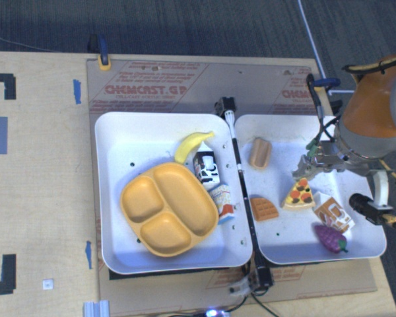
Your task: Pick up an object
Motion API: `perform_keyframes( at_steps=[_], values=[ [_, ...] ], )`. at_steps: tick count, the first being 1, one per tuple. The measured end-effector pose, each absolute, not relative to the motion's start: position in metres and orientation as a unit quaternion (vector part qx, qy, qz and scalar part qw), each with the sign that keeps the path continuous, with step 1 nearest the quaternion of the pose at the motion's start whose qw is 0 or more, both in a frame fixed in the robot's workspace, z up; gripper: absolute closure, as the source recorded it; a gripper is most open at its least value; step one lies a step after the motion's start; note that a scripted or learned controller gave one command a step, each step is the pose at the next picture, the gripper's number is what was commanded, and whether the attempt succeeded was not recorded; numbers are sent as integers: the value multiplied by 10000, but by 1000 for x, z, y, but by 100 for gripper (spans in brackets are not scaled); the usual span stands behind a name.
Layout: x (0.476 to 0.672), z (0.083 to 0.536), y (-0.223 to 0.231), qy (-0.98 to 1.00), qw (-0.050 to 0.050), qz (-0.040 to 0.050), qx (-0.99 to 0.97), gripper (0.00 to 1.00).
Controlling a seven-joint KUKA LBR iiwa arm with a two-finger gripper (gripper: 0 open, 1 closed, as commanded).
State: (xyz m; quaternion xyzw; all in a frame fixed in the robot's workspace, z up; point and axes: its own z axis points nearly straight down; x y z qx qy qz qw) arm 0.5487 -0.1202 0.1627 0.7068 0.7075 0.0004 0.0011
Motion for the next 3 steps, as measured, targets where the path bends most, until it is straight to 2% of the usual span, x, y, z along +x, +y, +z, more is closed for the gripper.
perform_keyframes(
  at_steps=[1, 2, 3],
  values=[
    [558, 165, -117, 7075, 12, 5, 7067, 100],
    [611, 144, -128, 7076, 10, 4, 7066, 100],
    [516, 176, -143, 7070, -3, -3, 7073, 100]
  ],
)
